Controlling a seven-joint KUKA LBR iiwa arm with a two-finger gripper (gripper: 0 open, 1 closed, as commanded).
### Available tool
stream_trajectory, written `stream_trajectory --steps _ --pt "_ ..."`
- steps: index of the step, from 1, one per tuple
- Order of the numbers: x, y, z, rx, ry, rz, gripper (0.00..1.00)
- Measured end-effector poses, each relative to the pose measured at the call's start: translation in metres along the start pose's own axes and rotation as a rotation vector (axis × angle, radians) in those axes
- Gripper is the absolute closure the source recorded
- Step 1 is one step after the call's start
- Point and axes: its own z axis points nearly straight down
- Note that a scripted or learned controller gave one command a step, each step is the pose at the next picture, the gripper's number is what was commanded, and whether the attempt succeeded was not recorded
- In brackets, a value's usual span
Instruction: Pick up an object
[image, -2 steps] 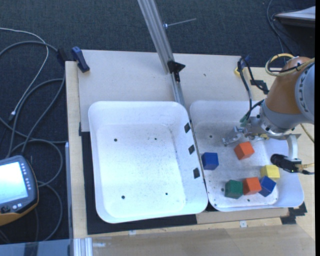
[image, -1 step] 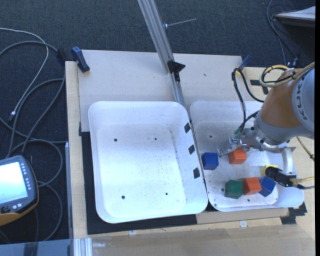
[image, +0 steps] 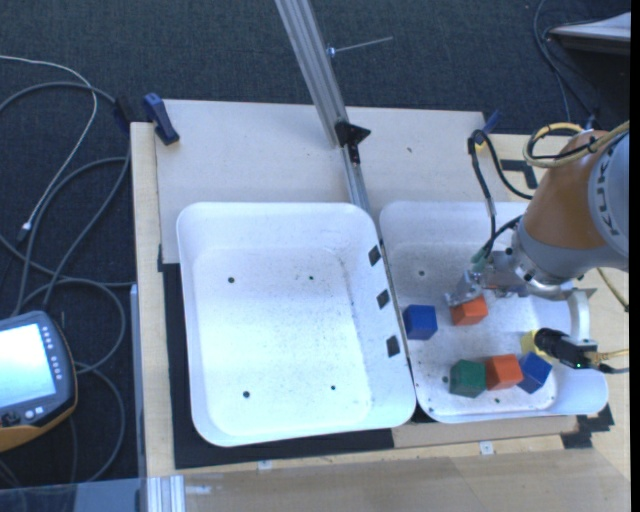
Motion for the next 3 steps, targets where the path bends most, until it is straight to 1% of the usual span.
stream_trajectory --steps 1,2,3 --pt "0.037 0.006 0.011 0.001 -0.002 -0.002 1.00" --pt "0.093 0.025 -0.094 -0.010 -0.001 -0.006 1.00" --pt "0.149 0.026 -0.089 0.000 0.000 -0.006 1.00"
